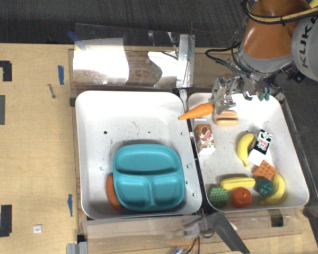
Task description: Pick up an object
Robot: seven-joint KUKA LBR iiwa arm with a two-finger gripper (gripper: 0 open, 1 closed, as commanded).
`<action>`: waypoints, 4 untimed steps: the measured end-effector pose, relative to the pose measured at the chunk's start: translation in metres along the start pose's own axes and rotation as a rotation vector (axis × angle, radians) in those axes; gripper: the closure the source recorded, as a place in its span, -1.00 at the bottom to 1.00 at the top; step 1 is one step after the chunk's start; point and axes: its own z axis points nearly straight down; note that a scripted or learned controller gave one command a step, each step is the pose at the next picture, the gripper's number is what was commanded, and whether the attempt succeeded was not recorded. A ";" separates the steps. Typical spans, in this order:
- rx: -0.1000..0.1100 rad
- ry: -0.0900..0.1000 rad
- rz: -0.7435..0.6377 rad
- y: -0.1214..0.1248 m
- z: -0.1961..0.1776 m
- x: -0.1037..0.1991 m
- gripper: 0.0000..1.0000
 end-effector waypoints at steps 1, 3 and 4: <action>0.003 -0.007 -0.163 -0.014 -0.076 0.001 1.00; -0.001 -0.001 -0.459 -0.012 -0.090 0.001 1.00; -0.005 0.005 -0.650 -0.011 -0.071 0.002 1.00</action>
